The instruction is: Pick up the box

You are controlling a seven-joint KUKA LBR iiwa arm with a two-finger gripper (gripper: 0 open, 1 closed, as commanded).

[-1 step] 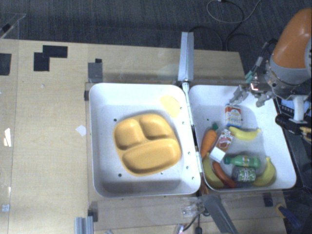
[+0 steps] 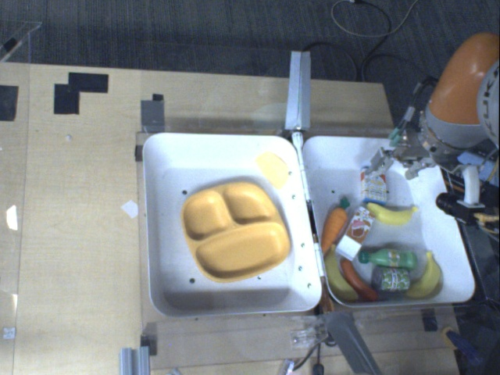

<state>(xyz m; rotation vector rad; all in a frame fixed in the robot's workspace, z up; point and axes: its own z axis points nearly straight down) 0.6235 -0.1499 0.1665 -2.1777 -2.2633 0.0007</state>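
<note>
Gripper point(image 2: 391, 161) over right bin point(image 2: 461, 287), upper part; whether its fingers are wide or narrow, cannot tell. Box point(image 2: 355, 233), white with red print, lies tilted mid-bin, between carrot point(image 2: 334, 226) and banana point(image 2: 391, 212), near green bottle point(image 2: 388, 258). Yellow tray point(image 2: 234, 229) in left bin point(image 2: 156, 209)

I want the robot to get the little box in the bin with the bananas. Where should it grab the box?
Probably across the narrow sides of the box, coming straight down from above. It lies flat and slanted, with the carrot right against its left side and the green bottle close below, so sideways room is tight. The gripper sits higher in the right bin, beside a small packet.
</note>
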